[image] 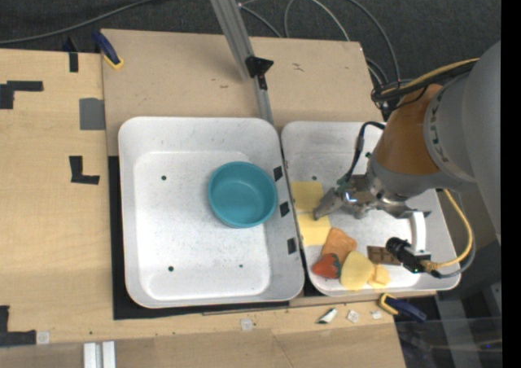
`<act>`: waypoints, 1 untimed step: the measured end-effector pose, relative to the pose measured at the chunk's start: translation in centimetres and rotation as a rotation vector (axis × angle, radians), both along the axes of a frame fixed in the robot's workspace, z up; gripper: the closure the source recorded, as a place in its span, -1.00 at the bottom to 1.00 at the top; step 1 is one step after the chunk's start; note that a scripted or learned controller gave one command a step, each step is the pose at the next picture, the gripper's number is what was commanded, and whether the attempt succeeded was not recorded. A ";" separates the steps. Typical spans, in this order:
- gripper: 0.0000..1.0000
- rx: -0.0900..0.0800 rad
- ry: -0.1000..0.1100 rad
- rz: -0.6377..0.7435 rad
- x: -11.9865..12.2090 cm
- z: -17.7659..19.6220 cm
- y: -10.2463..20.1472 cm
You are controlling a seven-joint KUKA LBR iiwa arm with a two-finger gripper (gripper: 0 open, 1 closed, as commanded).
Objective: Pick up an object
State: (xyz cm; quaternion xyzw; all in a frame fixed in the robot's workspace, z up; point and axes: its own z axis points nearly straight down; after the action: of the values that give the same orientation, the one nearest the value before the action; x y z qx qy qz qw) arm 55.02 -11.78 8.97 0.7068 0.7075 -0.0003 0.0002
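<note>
Your gripper (330,205) hangs low over the right-hand bin (326,140), reaching in from the right, its dark tip pointing down and to the left. You cannot tell from this view whether the fingers are spread or closed, and nothing shows between them.

The nearest things to pick lie just left of and below the tip: a pale yellow block (306,194) by the bin's left wall, touching or almost touching the tip, and a second yellow slab (313,230) directly below it. Both lie flat. Their long sides seem to run roughly across the bin, though the arm hides part of them.

Further toward the bin's front edge sits a cluster: an orange wedge (339,242), a red piece (326,267) and a rounded yellow lump (356,271), pressed close together. A small dark brown piece (379,254) lies just to their right.

The left-hand bin (155,220) holds a single teal bowl (241,194), upright, well apart from your gripper.

Both bins rest side by side on the wooden worktop (49,114)
</note>
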 end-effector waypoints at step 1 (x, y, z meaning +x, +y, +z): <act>1.00 0.001 0.001 0.001 0.0 1.0 0.1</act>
State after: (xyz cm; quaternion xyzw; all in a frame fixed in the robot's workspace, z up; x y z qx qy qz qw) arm 55.00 -11.71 9.92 0.7063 0.7079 -0.0003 -0.0005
